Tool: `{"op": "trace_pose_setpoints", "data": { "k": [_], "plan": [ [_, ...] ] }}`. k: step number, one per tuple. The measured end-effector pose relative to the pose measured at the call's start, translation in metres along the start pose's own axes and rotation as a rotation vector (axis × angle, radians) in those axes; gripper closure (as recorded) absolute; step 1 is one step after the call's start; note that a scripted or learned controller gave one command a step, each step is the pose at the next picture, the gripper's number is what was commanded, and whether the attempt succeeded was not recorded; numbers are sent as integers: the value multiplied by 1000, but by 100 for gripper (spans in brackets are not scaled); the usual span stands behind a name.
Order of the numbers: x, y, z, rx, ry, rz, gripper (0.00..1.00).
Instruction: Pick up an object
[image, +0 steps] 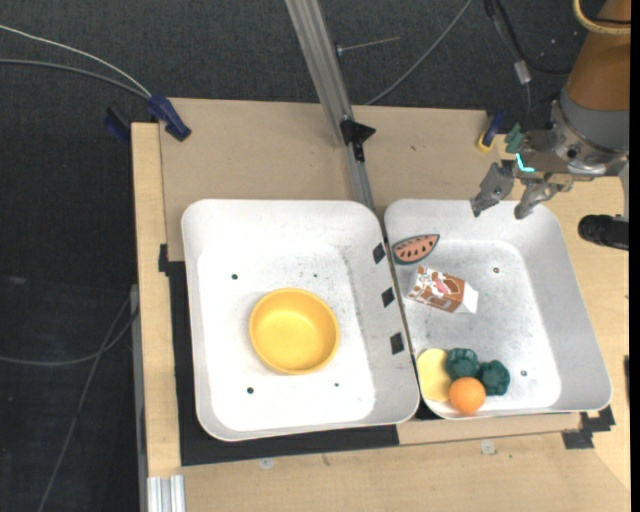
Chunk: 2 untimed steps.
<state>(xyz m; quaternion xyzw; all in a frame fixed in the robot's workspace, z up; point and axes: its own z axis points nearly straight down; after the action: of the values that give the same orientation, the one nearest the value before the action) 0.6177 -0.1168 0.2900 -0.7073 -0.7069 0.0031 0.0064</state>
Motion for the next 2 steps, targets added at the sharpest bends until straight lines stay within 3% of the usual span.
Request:
{"op": "trace_pose_setpoints", "data": {
  "k": [1,2],
  "plan": [
    [0,1,-4,-7,-1,-1,0],
    [10,-2,51,1,0,-1,0]
  ]
}}
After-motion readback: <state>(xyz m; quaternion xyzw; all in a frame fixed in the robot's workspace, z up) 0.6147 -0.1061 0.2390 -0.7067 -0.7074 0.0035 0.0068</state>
